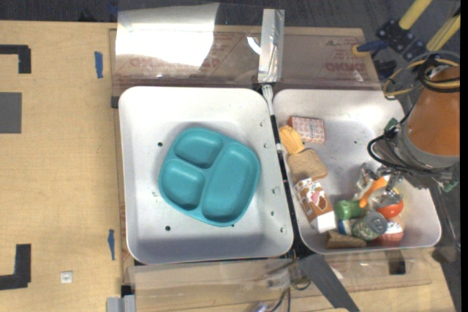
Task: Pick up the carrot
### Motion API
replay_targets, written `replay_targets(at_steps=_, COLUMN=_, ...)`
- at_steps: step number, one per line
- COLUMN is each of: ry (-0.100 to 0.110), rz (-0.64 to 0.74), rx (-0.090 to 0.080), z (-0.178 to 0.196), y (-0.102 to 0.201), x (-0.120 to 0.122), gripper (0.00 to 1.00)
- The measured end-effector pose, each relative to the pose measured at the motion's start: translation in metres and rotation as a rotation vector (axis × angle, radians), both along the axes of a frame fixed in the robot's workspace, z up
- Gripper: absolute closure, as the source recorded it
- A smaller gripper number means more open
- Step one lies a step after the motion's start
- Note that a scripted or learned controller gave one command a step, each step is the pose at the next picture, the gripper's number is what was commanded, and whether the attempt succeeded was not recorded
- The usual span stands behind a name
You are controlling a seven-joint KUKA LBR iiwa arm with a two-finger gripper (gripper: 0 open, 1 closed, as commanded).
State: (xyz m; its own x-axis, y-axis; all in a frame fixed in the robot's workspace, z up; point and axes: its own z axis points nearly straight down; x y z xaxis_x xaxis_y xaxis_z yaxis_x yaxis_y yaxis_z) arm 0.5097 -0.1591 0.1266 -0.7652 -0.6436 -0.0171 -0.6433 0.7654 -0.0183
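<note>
The carrot (374,188) is a small orange piece with a green end (349,210). It lies in the right bin (344,109), near the front right among a cluster of toy foods. My gripper (368,177) hangs right over the carrot's upper end, below the arm's orange band (437,124). The wrist and cables hide much of the gripper, and I cannot make out whether the carrot is held.
The left bin (139,120) holds a teal divided plate (210,175). In the right bin lie a pink box (308,129), a yellow piece (291,139), a brown bread slice (308,166), a small carton (314,202), a red tomato (393,210) and a grey can (375,224).
</note>
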Motion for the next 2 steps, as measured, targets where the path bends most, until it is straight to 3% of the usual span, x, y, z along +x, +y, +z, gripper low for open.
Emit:
replay_targets(at_steps=1, ry=0.01, rz=0.151, rx=0.0, z=0.129, y=0.059, x=-0.007, gripper=1.0)
replay_targets(at_steps=2, ry=0.024, rz=0.488, rx=0.001, z=-0.009, y=0.056, x=-0.021, gripper=1.0)
